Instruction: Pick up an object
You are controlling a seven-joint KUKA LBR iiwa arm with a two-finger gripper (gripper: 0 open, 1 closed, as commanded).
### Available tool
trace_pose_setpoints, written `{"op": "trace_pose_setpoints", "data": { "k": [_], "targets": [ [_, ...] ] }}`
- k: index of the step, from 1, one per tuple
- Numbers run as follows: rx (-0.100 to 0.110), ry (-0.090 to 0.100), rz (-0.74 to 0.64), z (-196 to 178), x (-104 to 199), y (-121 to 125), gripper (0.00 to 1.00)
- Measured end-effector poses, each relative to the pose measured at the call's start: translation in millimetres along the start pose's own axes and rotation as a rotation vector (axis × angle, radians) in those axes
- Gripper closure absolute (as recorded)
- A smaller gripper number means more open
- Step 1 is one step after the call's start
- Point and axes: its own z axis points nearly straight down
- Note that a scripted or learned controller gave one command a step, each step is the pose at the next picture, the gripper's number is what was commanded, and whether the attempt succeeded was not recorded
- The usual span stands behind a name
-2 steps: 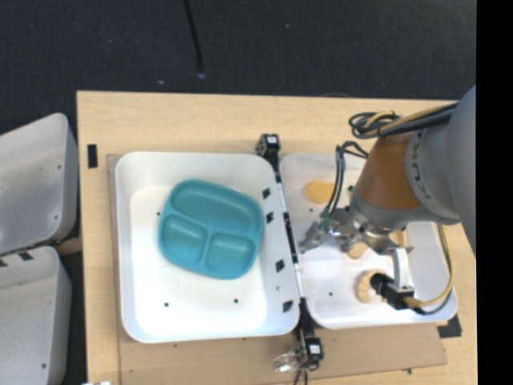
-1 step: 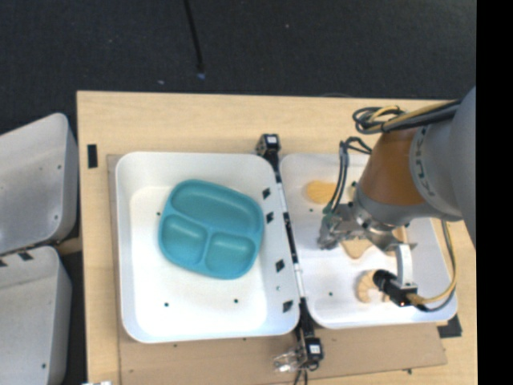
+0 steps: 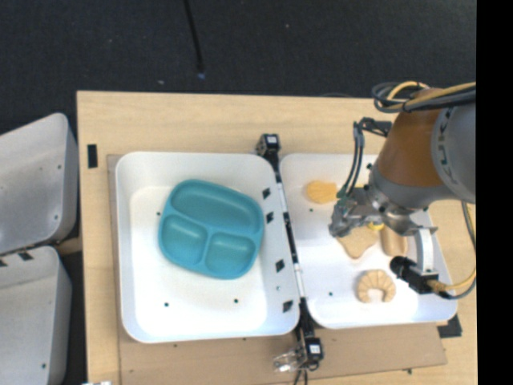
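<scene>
I see the arm [image 3: 417,147] reaching over the right bin [image 3: 321,295], its gripper [image 3: 346,221] low near the bin's middle, just beside a tan pastry [image 3: 357,245]. I cannot tell its state. A croissant [image 3: 376,286] lies toward the near right corner, a yellow piece [image 3: 321,191] toward the far left. A teal plate [image 3: 212,228] sits in the left bin [image 3: 144,311].
</scene>
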Motion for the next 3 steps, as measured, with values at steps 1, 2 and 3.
{"op": "trace_pose_setpoints", "data": {
  "k": [1,2,3],
  "targets": [
    [-0.004,-0.001,-0.006,-64,3,2,1.00],
    [0.000,0.000,-0.006,-92,2,4,1.00],
    [0.006,0.002,-0.009,-77,52,14,1.00]
  ]
}}
